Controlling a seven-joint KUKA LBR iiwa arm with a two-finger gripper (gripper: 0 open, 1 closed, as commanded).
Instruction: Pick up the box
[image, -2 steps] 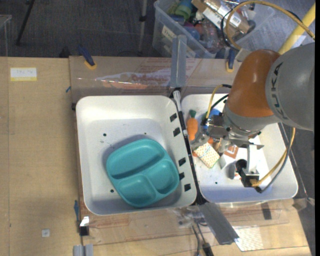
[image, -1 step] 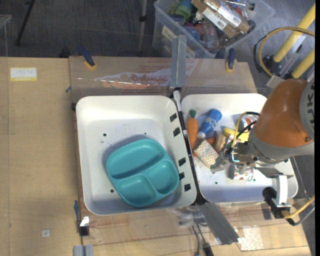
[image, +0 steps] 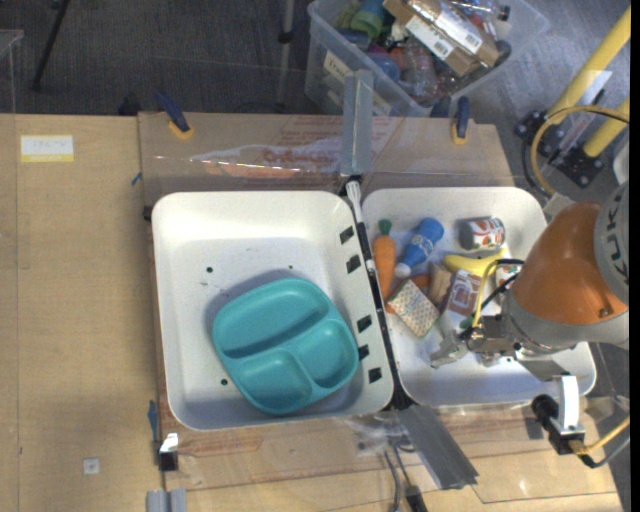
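I see the arm reaching in from the right over the right bin, its orange band above the bin's right side. The jaws sit low in the near part of that bin, just right of the box; I cannot tell whether they are spread or pressed together, and nothing shows between them.

The box, a small patterned one, lies tilted on the bin floor near the divider, just below the carrot. Right of the carrot a blue bottle lies at a slant. A can rests toward the far right of the bin, with a banana just below it. A brown packet lies between the box and the arm.

The left bin holds a teal divided plate, resting toward its near side. Beyond the bench, a clear tub of assorted items stands on the floor.
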